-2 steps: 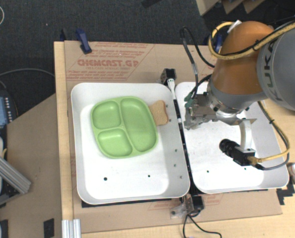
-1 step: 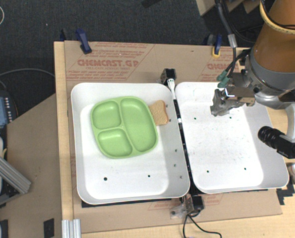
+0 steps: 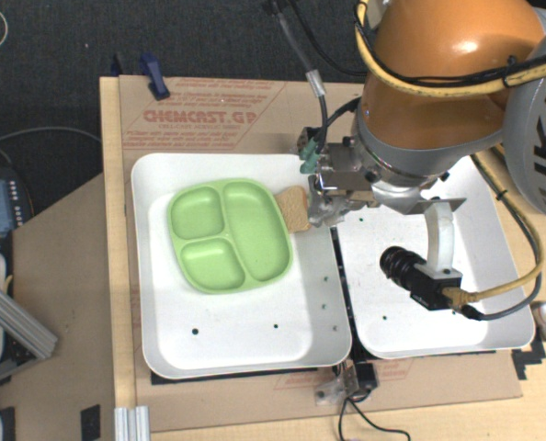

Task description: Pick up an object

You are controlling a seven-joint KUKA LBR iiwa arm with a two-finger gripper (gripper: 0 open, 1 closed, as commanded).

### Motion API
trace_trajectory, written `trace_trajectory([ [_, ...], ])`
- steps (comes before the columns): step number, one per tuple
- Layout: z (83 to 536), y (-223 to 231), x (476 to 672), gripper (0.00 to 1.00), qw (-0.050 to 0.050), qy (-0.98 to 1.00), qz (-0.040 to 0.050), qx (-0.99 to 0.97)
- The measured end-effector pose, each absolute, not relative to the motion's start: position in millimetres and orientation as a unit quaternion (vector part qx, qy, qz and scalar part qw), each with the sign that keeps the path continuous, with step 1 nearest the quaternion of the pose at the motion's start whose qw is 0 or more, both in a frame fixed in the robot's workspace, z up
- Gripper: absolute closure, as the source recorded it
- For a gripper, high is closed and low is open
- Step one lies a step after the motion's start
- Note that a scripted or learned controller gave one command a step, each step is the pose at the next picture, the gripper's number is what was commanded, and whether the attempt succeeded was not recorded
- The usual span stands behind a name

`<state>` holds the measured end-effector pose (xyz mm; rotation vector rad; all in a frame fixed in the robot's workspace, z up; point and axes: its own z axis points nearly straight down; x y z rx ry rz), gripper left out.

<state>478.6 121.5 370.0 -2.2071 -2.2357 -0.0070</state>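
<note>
Where the two bins meet, the gripper (image 3: pixel 321 205) is lowered beside a tan block (image 3: pixel 293 209). Its finger spread cannot be told. A green tray (image 3: pixel 229 235) is seen in the left bin (image 3: pixel 163 338).

A brown board-topped bench (image 3: pixel 209 108) printed with red lettering fills mid-frame; two shallow white bins lie directly on it, left bin (image 3: pixel 163 329) and right bin (image 3: pixel 494 320) side by side, touching.

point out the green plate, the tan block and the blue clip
green plate (image 3: pixel 229 235): camera view, on the ridge between its compartments
tan block (image 3: pixel 293 209): camera view, on its top face
blue clip (image 3: pixel 153 75): camera view, on its body
</note>
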Motion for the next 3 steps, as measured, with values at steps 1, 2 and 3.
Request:
trace_trajectory([
  [1, 389, 170, 479.2, 1.0, -0.001, -0.709, -0.0021, -0.705],
  [2, 379, 106, 479.3, 1.0, 0.001, -0.705, 0.0018, -0.71],
  [3, 420, 104, 479.7, 1.0, -0.002, -0.707, -0.0024, -0.707],
])
